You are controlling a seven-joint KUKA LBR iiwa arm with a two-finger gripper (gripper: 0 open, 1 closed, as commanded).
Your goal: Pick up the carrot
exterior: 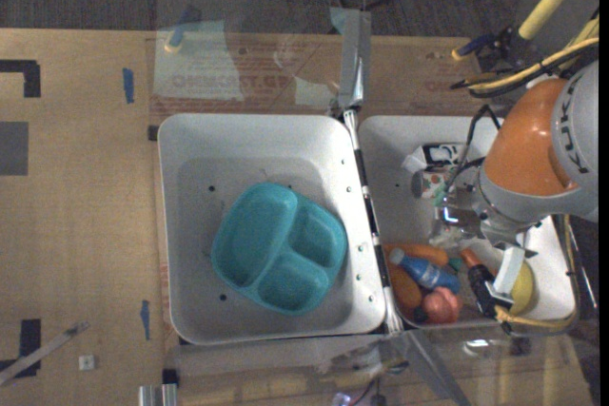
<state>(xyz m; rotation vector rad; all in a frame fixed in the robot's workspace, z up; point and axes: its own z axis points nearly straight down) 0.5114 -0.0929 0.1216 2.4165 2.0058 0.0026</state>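
The carrot point(427, 254), orange and lying roughly level, is in the right bin point(390, 157) near its front. My gripper point(448, 222) hangs just above and behind the carrot's right end, under the grey wrist and orange band. Nothing can be seen held in it. The wrist hides the bin floor behind the gripper.
Crowded around the carrot are a blue bottle point(425, 273), a second orange item point(406, 288), a pinkish-red fruit point(441, 305) and a yellow banana point(523, 286). A small speckled packet point(428, 180) lies further back. The left bin point(181, 204) holds a teal divided plate point(278, 247).
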